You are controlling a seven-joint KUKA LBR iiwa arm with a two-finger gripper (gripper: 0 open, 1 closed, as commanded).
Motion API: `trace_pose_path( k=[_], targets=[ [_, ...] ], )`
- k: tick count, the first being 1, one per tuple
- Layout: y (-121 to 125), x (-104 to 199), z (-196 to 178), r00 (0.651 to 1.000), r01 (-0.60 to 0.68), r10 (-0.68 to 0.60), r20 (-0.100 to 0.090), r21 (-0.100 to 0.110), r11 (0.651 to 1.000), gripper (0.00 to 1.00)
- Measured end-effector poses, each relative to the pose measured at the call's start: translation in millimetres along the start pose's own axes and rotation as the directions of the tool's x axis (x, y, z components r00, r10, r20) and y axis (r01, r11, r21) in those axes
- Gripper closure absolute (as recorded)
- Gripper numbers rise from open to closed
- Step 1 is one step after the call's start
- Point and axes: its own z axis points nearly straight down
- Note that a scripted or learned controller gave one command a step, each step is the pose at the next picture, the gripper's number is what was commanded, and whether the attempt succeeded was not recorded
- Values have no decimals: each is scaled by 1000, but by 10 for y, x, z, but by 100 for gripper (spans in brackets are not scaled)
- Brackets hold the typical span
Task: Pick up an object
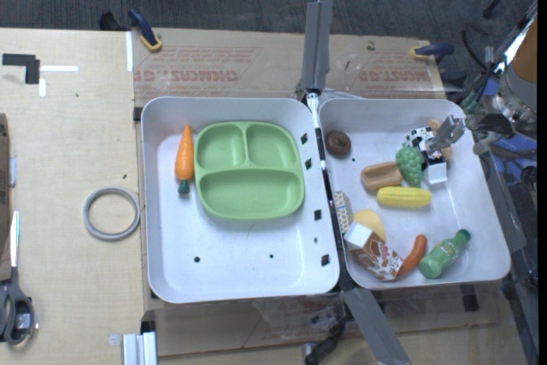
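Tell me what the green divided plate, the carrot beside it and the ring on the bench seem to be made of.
Green divided plate: likely moulded plastic, smooth and matte, with one even colour and rounded rims. Carrot: probably toy plastic, judging by its uniform orange body and plain green tip. Ring: unclear, perhaps a tape roll or plastic hoop; pale grey with a dull look.

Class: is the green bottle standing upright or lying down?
Lying down: the green bottle rests on its side on the right bin's floor.

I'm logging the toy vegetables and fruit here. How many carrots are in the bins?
1. The carrot lies in the left bin, beside the left edge of the green divided plate. The right bin is cluttered, so another could be hidden there.
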Motion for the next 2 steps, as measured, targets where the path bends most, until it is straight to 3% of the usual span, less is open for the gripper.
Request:
trace_pose_path(
  k=[1,2],
  targets=[
    [412,73,1078,1000,2,-2,1,-2,1000,0],
    [-135,-55,1029,967,255,-255,0,-2,967,0]
  ],
)
